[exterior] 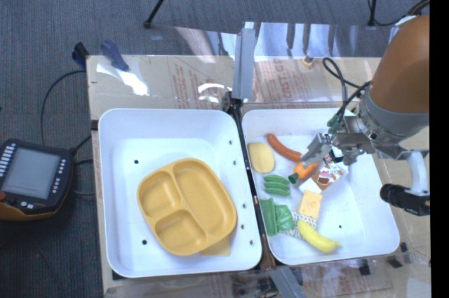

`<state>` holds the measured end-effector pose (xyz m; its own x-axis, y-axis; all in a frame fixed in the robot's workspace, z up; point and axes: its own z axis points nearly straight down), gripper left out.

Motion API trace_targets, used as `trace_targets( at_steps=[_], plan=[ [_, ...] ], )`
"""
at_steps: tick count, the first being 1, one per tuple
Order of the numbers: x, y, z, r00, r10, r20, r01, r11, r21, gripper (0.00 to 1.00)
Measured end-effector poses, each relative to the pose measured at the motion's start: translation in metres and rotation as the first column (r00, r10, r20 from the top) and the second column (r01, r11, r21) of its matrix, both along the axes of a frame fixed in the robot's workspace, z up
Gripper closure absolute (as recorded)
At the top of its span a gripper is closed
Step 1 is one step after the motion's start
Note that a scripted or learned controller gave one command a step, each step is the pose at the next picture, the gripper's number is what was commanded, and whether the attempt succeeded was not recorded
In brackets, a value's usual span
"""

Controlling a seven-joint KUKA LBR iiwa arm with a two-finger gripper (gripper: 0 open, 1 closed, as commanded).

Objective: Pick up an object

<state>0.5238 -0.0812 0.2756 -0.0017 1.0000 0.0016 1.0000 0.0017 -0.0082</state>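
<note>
Two bins [112,149] lie before us; our gripper [324,149] hangs above the toy carrot [304,171], its grip unclear.

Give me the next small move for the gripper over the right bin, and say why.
Probably lower a little onto the carrot. The gripper hangs just above and right of it in the right bin, with nothing seen between its fingers. The sausage and a packet lie close by, so the descent should be straight.
</note>
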Motion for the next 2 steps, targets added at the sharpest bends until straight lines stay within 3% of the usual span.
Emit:
trace_targets(
  at_steps=[1, 2],
  plan=[
    [0.043, 0.019, -0.094, 0.996, 0.089, -0.007, -0.089, 0.996, 0.002, 0.0],
    [0.057, -0.005, -0.135, 0.992, 0.125, -0.003, -0.125, 0.992, 0.001, 0.0]
  ],
)
